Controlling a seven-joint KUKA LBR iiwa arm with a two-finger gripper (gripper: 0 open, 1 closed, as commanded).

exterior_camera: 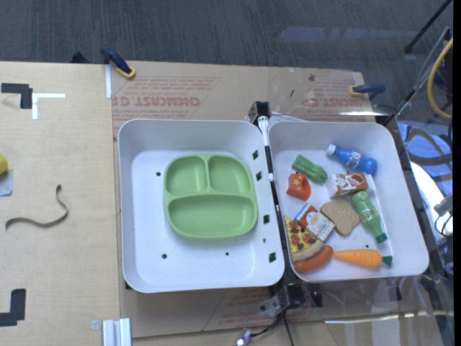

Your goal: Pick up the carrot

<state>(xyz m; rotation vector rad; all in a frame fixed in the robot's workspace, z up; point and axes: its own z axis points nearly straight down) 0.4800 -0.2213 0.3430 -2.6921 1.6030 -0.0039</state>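
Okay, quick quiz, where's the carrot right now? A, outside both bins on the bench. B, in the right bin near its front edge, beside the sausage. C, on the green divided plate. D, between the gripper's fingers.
B: the carrot lies near the front wall of the right bin, just right of the sausage.

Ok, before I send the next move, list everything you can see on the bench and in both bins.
bins: 2, white, side by side
tray: 1, green, left bin
carrot: 1, orange, right bin near front
blue bottle: 1, right bin back
green bottle: 1, right bin
pepper: 1, green
red toy: 1
carton: 1
bread slice: 1, brown
pizza slice: 1
sausage: 1, red
clamps: 2, blue, back edge
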